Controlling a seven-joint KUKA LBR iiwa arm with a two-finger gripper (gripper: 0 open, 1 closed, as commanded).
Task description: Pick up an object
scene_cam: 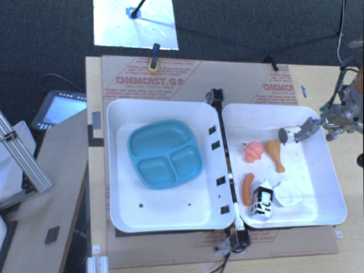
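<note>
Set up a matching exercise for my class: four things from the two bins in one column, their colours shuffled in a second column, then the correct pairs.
Things
1. divided tray
2. drumstick toy
3. sausage toy
4. small carton

Colours
A. black and white
B. light blue
C. tan orange
D. red-orange

Pairs: 1-B, 2-C, 3-D, 4-A
</note>
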